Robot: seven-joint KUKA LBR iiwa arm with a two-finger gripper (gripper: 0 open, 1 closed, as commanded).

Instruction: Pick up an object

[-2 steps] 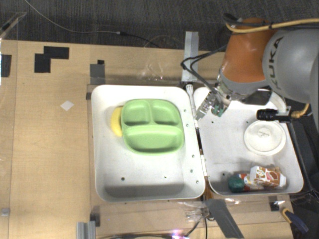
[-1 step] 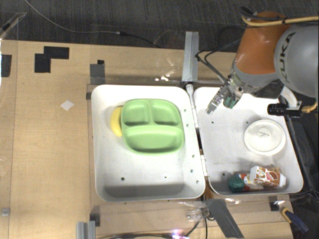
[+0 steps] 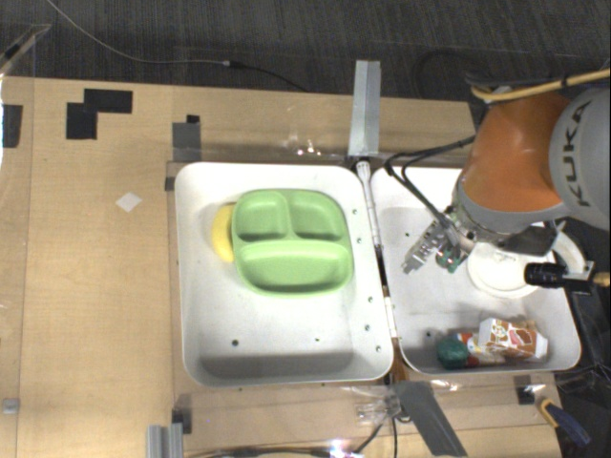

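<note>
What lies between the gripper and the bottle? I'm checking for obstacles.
In the camera view, bare white bin floor separates the gripper from the bottle; the white disc sits off to the right.

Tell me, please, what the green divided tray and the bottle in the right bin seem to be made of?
Green divided tray: likely moulded plastic, matte, uniform colour with soft rounded compartment edges. Bottle: probably plastic with a printed label and a darker green cap; too small to be sure.

"KUKA" on the arm (image 3: pixel 573 156)
</note>
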